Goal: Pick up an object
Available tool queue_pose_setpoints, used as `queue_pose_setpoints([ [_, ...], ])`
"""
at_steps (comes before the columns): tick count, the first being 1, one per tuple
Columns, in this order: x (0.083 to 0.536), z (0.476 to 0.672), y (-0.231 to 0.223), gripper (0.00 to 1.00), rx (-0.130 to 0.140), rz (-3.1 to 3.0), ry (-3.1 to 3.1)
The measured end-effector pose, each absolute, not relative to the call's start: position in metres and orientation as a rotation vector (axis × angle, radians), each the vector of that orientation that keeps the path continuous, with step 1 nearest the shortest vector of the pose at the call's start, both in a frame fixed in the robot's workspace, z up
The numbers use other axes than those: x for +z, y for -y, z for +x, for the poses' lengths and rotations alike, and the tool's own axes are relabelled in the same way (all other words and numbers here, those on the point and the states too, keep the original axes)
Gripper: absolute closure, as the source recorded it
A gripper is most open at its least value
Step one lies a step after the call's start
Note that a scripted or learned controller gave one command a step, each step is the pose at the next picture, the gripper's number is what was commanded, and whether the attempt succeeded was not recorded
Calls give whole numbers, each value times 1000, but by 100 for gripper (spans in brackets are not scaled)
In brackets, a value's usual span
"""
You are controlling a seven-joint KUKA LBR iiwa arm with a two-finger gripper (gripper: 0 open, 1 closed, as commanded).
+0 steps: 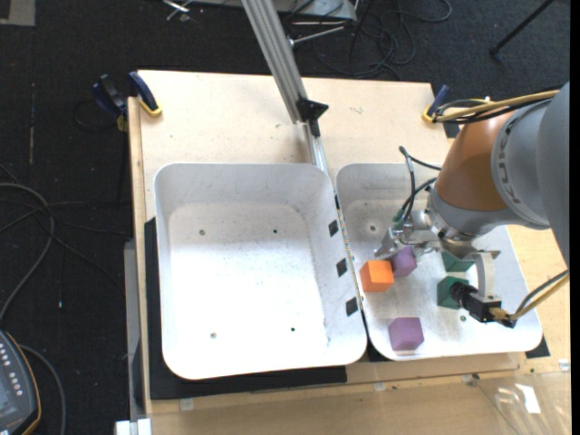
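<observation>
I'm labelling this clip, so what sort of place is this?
Probably a robotics lab: a grey robot arm over two shallow white plastic bins on a clamped wooden bench, loose black cables on dark carpet.

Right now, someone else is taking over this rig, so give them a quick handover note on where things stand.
Gripper: low in the right bin, over the blocks; finger state unclear.
Things: orange block beside a purple block under the wrist; another purple block near the front rim; green block to the right, partly hidden.
Done: no lift visible.
Left: grasp one block and raise it. Left bin is not involved.
</observation>
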State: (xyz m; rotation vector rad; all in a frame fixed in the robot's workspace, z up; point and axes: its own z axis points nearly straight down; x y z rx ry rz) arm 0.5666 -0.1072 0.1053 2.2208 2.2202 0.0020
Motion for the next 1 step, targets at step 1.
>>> queue_pose_setpoints([
  [1,201,643,46,100,15,2205,-2225],
])
